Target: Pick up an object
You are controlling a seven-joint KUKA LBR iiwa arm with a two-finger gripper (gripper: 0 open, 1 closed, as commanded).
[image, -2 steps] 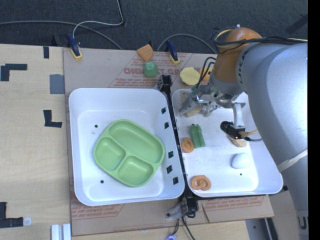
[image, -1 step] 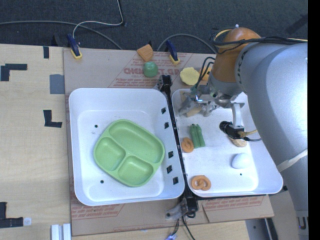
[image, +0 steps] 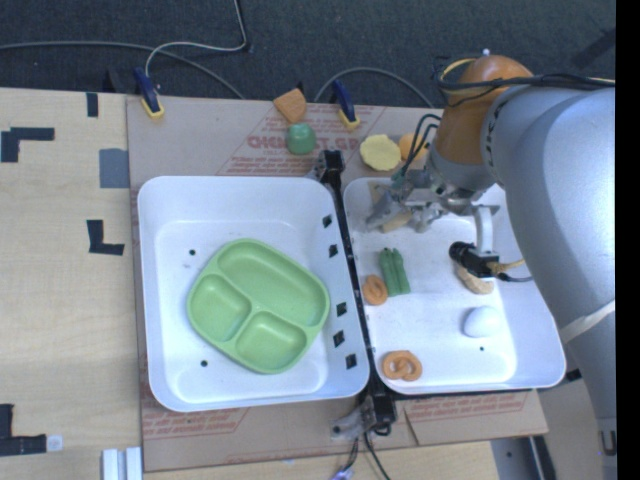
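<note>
The pretzel [image: 402,366] lies well below the hand [image: 400,211] (grip state unclear).

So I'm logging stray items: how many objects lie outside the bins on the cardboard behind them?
3: an orange wedge, a green ball just in front of it, and a yellow piece further right by the arm, which may hide more.

Arm [image: 560,168]: bulky smooth grey casing, right side of frame. Glossy orange band [image: 480,108] above wrist, upper right. Black cables looped over band. Pincer [image: 405,208]: grey metal, small, blurred, below band.
</note>
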